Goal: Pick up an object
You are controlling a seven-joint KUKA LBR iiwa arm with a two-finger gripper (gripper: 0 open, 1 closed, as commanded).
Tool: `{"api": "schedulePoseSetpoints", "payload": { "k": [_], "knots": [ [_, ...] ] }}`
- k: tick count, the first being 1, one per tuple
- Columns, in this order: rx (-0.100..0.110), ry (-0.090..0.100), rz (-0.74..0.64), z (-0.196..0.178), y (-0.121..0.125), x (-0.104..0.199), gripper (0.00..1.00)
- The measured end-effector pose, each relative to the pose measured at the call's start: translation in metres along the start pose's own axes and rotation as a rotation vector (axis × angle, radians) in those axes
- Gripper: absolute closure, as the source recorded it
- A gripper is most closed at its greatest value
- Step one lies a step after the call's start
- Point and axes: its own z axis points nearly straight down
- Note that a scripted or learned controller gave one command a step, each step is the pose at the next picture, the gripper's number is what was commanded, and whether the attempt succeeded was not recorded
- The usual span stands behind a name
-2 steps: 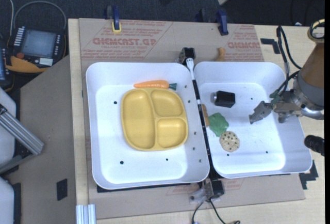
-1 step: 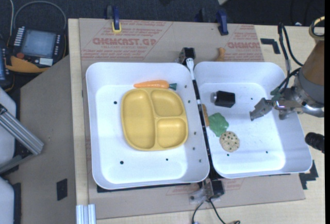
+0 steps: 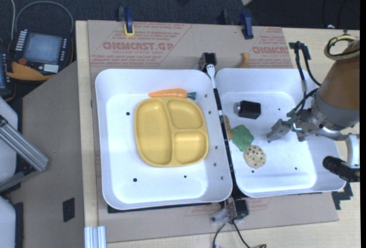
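The grey two-finger gripper [image 3: 278, 130] hung low over the right-hand shallow white bin [image 3: 286, 181], its fingers spread apart with nothing between them, pointing toward nine o'clock. The likeliest target, a round, tan speckled cookie-shaped toy [image 3: 254, 156], lay on the bin floor near the gripper's tips, at about seven o'clock from them. It looked light, stiff and flat, probably a little slick, so a pinch across its rim from above seemed the sound hold; being so low, it would leave the fingers little to bite on. Touching or nearly touching it at eleven o'clock sat a soft-looking green leaf-shaped piece [image 3: 242, 136], which crowded that side; the cookie's three o'clock and six o'clock sides were bare floor with room for a finger. A small black rectangular block [image 3: 249, 108] lay apart at twelve o'clock, boxy and probably easy to clamp across its short sides. The bin's inner wall stood near the green piece at nine o'clock, leaving scant clearance there. In the left-hand white bin [image 3: 114, 178] a yellow compartmented plastic tray [image 3: 170, 130] and an orange toy carrot [image 3: 168, 93] at its twelve o'clock edge lay well out of the way.
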Motion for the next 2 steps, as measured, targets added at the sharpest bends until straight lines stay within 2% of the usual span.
{"api": "schedulePoseSetpoints", "payload": {
  "k": [1,2],
  "knots": [
    [-0.006,-0.002,0.001,0.052,0.001,0.000,0.00],
    [-0.008,-0.004,0.001,0.040,0.001,0.000,1.00]
  ]
}}
